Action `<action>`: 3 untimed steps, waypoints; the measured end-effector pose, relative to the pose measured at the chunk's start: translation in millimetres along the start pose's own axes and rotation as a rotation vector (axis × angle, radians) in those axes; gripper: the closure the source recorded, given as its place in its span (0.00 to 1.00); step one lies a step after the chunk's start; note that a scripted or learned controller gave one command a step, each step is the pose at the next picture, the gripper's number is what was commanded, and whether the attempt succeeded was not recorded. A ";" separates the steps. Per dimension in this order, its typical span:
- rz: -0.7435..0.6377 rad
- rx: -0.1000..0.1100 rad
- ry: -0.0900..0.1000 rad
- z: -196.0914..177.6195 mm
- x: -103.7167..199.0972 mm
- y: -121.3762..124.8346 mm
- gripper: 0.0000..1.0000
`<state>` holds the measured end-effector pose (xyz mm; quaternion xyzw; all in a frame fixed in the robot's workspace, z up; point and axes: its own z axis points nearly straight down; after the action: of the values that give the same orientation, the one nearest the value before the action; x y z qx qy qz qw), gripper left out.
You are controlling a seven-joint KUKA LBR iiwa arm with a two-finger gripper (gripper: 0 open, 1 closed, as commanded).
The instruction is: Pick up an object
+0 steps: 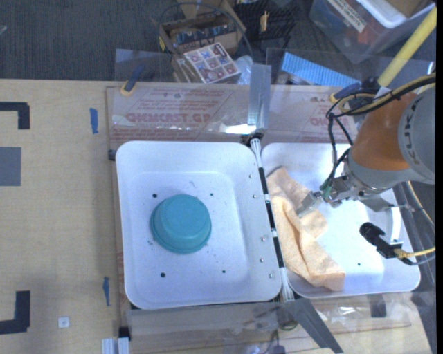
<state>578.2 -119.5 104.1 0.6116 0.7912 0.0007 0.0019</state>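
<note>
tabletop [55,228]: pale wood, black tape marks and blue tape bits | floor [69,34]: dark grey carpet | cardboard box [201,31] and clear plastic bins [360,21] behind

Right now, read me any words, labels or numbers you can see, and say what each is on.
"KU", letters cut off, on the grey arm.
Red lettering on the clear plastic sheet behind the bins: too blurred to read.
Printed card on the floor: too small to read.
</note>
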 end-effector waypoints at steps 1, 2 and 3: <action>-0.016 -0.009 -0.005 13.0 23.7 -19.4 0.00; 0.117 0.002 0.000 -63.0 -20.2 -48.2 0.00; 0.111 -0.008 -0.004 14.6 -0.1 37.7 0.00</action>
<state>614.8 -110.2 89.7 0.6546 0.7560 0.0027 0.0057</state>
